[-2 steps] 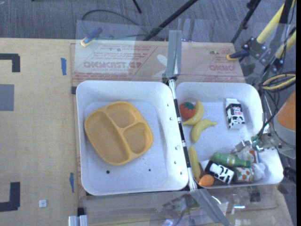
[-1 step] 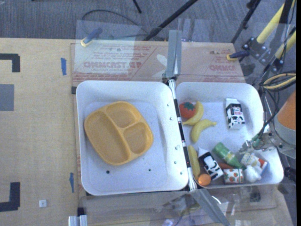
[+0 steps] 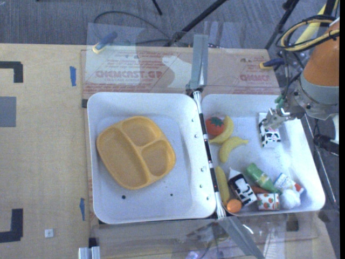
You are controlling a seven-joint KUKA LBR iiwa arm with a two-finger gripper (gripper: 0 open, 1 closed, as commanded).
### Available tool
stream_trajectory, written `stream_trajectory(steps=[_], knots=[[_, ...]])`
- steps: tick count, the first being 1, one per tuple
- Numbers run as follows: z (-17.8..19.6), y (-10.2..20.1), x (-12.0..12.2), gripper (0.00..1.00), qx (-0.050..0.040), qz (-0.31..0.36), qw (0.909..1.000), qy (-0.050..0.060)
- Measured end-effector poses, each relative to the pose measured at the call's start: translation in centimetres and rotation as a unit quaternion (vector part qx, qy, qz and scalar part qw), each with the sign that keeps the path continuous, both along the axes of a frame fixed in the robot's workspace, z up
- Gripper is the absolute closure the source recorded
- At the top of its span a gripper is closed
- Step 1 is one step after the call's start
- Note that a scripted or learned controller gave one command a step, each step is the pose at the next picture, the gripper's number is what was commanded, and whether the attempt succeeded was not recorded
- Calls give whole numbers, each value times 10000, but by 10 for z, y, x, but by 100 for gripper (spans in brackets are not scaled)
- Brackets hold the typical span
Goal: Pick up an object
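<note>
Hanging over the far right of the right bin (image 3: 310, 166), your gripper (image 3: 271, 124) sits just above a small black-and-white carton (image 3: 270, 136); you cannot tell its state from this slant. That carton stands apart from the bananas (image 3: 229, 139) and the crowded near corner, so it looks the likeliest target. Watch for a glancing descent tipping it over, or shoving it against the bin wall instead of straddling it.
</note>
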State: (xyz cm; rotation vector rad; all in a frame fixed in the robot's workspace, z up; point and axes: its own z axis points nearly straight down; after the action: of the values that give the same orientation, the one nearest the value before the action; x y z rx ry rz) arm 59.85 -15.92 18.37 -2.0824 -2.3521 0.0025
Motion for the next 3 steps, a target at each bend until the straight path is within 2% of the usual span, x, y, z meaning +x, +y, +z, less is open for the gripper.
stream_trajectory(steps=[1, 2, 3], knots=[[0, 0, 0, 0, 0, -3, 10000, 6], [-92, -40, 20, 0, 8, -145, 9999, 12], [-96, -52, 9, 0, 72, 548, 9985, -41]])
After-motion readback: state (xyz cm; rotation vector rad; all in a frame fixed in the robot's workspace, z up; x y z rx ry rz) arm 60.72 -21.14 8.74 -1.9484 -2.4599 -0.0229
